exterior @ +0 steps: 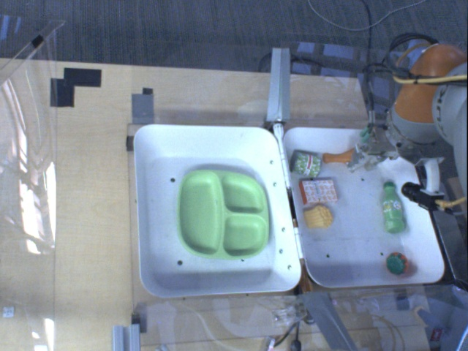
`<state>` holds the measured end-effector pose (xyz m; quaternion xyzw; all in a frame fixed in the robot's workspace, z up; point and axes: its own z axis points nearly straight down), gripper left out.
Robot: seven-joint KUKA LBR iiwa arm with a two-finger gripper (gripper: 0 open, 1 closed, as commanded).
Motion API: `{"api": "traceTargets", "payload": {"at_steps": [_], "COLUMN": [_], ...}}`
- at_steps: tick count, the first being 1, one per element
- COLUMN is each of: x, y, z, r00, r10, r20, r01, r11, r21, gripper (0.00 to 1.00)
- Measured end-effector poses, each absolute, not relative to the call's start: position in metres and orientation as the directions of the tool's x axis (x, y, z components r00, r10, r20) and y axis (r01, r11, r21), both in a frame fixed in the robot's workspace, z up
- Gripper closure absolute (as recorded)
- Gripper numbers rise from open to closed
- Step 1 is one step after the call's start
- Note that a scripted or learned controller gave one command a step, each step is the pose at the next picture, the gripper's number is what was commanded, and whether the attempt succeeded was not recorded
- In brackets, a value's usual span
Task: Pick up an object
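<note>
My gripper (368, 154) hangs over the far edge of the right bin (358, 265), under the grey arm with its orange band (431, 86). Its tip is right beside the right end of an orange-handled tool (336, 156); whether they touch is unclear. Left of that lies a green packet (306, 164). Below it sit a red-and-white checked packet (319, 191) and a yellow snack piece (318, 216). A green bottle (393, 207) lies at the bin's right side. A small green and red ball (395, 263) rests in the near right corner.
The left bin (157, 196) holds a green compartment tray (223, 212). A metal divider post (278, 86) stands between the bins at the back. A black and yellow cable fitting (424, 196) overhangs the right bin's right rim.
</note>
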<state>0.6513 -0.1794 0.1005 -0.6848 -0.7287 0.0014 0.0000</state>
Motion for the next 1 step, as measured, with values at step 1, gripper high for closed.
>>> {"api": "traceTargets", "payload": {"at_steps": [1], "x": [0.6715], "y": [-0.1359], "z": [0.226], "r00": [-0.096], "r10": [0.995], "r20": [-0.002], "r01": [0.995], "r11": [0.096], "r21": [0.004], "gripper": [1.0]}}
